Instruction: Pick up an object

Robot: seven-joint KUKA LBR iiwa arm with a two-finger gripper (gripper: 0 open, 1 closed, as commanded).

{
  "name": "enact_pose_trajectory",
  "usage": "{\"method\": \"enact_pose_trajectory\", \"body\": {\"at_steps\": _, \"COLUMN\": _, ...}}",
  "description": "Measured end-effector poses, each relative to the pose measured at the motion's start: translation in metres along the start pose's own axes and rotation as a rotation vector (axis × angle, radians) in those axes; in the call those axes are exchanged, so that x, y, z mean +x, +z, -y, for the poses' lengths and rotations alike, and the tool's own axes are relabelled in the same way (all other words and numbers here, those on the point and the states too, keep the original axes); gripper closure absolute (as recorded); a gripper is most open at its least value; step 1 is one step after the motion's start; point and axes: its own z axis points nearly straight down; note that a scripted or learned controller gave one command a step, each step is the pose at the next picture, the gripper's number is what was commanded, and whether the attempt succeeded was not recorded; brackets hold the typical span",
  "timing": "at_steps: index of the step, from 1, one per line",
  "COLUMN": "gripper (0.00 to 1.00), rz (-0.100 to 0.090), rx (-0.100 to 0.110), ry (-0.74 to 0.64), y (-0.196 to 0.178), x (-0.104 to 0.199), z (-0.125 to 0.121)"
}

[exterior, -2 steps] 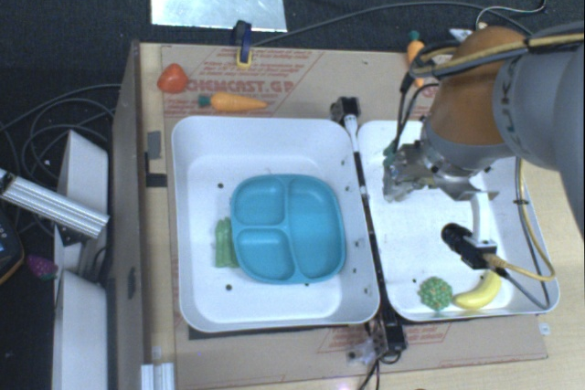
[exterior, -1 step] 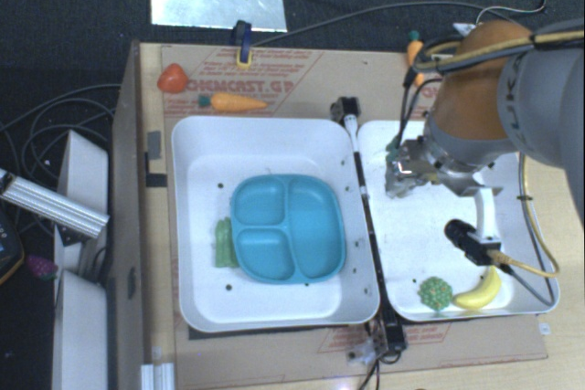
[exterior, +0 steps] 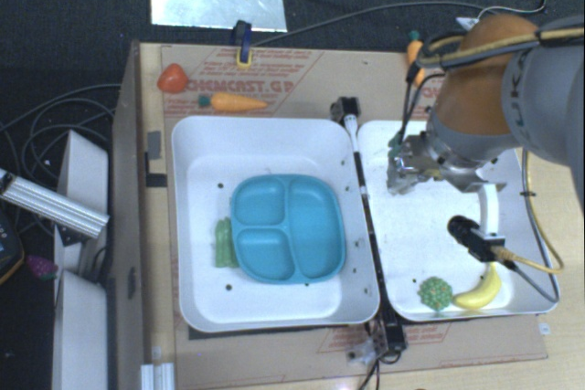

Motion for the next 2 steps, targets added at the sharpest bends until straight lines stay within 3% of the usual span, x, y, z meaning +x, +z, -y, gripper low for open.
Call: {"method": "enact_pose_trajectory", "body": {"at_steps": 2, "gripper": 1.00, "rz": -0.002, "rx": -0.004, "ry": -0.009, "y": -0.021, "x": 0.001, "z": -0.002}}
